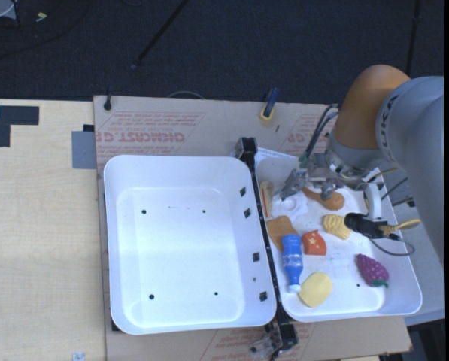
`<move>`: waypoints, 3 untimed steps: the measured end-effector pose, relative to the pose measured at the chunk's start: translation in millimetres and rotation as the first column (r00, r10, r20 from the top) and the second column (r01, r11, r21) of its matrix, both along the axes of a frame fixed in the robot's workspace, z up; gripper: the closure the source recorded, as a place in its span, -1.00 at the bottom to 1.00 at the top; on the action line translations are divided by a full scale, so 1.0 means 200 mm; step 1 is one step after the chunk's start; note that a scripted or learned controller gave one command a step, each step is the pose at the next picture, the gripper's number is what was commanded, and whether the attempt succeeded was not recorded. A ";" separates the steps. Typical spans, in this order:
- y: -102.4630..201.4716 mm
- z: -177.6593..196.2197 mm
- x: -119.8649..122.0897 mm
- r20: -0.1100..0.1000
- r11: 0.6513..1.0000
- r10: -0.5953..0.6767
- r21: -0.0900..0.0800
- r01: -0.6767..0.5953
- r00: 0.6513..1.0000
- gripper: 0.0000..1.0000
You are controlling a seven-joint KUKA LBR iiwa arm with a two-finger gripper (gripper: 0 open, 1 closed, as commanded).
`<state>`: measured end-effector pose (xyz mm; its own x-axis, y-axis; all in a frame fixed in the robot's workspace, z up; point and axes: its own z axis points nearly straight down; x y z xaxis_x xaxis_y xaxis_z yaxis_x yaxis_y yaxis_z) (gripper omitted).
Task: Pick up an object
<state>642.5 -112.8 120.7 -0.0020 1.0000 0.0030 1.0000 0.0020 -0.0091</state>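
The gripper point(295, 180) hovers low just left of the orange piece point(331, 198), reaching; fingers' spread I cannot tell; next, close squarely.

Light: even, overhead, moderately bright. My two white bins point(179, 243) read brightest, near washed out on their floors, faint grey shading along the walls. Shadows: soft, short, under my arm point(405, 134) and beneath the toys. Floor beyond the bench point(43, 224): dark, little detail. Sharpness: slightly soft overall, small items grainy. Glare: mild sheen on my orange band
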 end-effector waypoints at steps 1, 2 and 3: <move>-0.19 -0.17 0.00 0.005 1.000 -0.004 -0.003 0.004 1.000 -1.00; -0.32 -0.17 0.00 -0.001 1.000 -0.002 0.007 0.002 1.000 -1.00; -0.04 -0.16 -0.30 0.003 1.000 -0.001 0.000 0.001 1.000 -1.00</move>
